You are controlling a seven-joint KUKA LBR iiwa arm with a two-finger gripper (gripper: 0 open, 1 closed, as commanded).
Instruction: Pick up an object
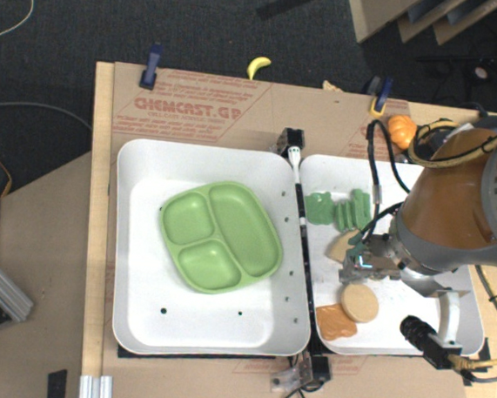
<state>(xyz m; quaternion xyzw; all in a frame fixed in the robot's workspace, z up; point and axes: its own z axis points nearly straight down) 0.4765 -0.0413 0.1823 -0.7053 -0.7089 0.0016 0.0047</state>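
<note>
With its grip state impossible to tell, the hand (pixel 363 259) is hovering over the tan disc (pixel 360 303), needing a centred, straight descent.

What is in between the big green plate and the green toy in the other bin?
In the camera view, the touching rims of the two white bins lie between the green plate and the green toy, with a thin black strip running along them.

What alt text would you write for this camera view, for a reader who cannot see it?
A grey-and-orange robot arm reaches over the right bin, which holds green items and a tan disc. The left bin holds a green divided plate.
</note>
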